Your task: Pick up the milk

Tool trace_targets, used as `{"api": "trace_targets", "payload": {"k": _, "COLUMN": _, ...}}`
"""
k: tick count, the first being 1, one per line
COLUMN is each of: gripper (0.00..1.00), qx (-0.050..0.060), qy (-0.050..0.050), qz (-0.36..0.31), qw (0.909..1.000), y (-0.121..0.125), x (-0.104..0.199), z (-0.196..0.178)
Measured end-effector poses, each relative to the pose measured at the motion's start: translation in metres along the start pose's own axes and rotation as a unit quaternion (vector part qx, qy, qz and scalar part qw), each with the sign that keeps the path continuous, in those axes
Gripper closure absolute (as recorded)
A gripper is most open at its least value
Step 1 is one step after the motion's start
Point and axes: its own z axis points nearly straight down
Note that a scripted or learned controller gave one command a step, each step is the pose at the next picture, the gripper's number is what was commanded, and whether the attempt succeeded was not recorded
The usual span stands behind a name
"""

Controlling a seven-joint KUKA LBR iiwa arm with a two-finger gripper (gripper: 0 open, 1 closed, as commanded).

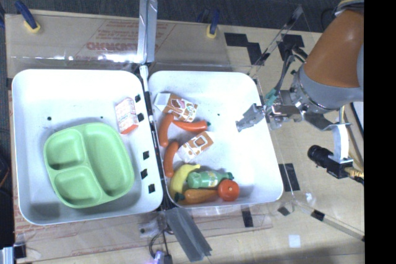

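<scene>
While the arm [331, 71] reaches in from the right, its gripper [250, 117] hangs over the right bin [260, 164] near that bin's right wall, well apart from the food. I cannot tell how its jaws stand. Nothing shows in its grasp. The milk [125, 114], a small orange and white carton, lies in the left bin [37, 89] close to the divider, just above the green tray [90, 164]. Two more cartons [189, 127], sausages [167, 139], a banana [181, 175] and a tomato [228, 190] crowd the right bin's left side.
</scene>
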Motion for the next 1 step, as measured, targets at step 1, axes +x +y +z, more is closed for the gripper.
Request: {"api": "trace_targets", "payload": {"k": 1, "gripper": 0.0, "qx": 0.001, "qy": 0.001, "qz": 0.055, "qw": 0.9985, "y": -0.0157, "x": 0.0626, "z": 0.1357}}
